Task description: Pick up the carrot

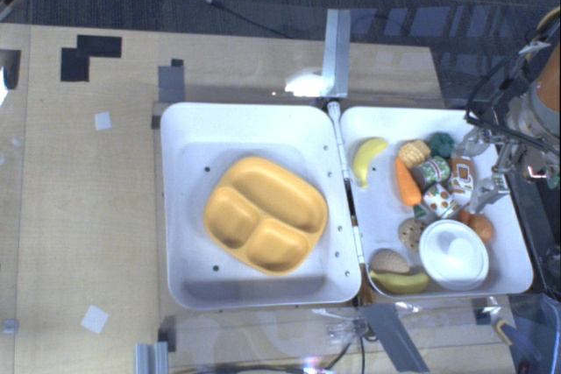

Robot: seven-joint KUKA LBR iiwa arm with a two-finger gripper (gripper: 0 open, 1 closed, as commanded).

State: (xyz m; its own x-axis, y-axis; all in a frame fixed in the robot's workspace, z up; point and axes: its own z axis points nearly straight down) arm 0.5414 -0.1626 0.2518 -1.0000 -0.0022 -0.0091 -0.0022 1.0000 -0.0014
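The carrot is a short orange stick lying roughly upright in the picture, in the middle of the right bin. It sits between a yellow banana on its left and a small can on its right. My gripper hangs over the right side of the same bin, above the packets and cans, well to the right of the carrot and apart from it. Nothing shows in its grasp.
Around the carrot lie a corn cob, a green item, a brown cookie, a white bowl, a second banana and an orange fruit. The left bin holds a yellow divided plate.
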